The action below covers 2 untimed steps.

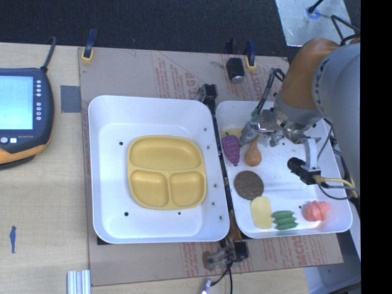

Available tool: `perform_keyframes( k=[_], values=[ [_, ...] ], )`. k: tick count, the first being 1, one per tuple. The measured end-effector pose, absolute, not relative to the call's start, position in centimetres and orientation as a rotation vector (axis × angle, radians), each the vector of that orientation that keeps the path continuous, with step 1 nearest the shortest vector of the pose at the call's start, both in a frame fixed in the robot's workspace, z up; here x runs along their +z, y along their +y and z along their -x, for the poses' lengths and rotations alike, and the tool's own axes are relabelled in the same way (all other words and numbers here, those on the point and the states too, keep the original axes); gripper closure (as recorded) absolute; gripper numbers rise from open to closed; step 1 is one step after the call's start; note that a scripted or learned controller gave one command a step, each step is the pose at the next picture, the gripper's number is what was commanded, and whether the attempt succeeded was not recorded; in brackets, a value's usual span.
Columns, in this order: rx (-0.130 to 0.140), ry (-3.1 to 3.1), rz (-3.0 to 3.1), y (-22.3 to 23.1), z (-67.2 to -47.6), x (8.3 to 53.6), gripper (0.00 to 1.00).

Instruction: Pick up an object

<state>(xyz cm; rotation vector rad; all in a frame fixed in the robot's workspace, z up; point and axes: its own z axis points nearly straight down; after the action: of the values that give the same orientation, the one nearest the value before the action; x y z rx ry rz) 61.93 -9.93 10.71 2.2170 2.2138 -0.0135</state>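
Where end effector [252, 133] hangs, finger state unclear: smooth orange pear-shaped toy [252, 155], bumpy purple grape bunch [231, 149] beside.

My own arm [318, 84] covers the right bin [331, 225] at its one-o'clock corner, my gripper [252, 133] hides the top of the orange pear-shaped piece [252, 157], and my fingers blur together.

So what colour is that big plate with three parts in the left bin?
The divided plate is yellow, plain with no pattern, seen in the camera view.
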Motion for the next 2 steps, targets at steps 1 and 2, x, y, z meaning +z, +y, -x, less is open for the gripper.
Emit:
perform_keyframes(
  k=[1,2],
  values=[
    [-0.008,2.221,-2.216,-10.3,-63.3,9.2,0.0],
    [-0.001,2.226,-2.218,-9.3,-65.1,9.2,0.0]
  ],
)
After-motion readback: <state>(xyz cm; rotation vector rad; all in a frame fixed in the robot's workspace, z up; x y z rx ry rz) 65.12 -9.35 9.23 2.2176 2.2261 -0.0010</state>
